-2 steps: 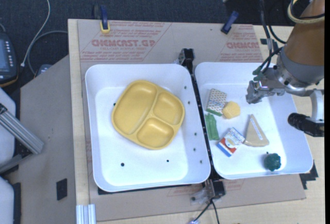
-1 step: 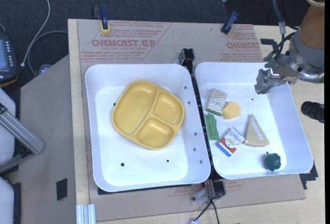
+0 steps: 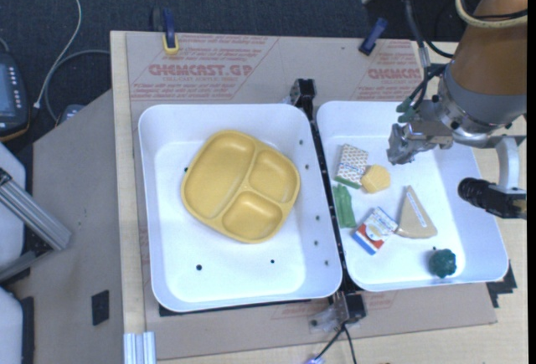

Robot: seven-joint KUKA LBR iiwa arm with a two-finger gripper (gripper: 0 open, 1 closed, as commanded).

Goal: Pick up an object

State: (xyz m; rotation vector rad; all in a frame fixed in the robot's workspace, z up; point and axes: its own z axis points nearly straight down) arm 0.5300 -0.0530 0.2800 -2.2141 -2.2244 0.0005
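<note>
In the right-hand white bin (image 3: 494,258), a tan wedge-shaped block (image 3: 414,216) points its long axis toward twelve o'clock; beyond it a small yellow rounded lump (image 3: 376,179) sits just at seven o'clock of the grey two-finger gripper (image 3: 400,150), whose grasp cannot be told and which holds nothing visible.

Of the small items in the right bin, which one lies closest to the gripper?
The yellow block, just below-left of the gripper. The patterned card is slightly farther left; the tan wedge, green stick and teal ball lie farther off.
</note>
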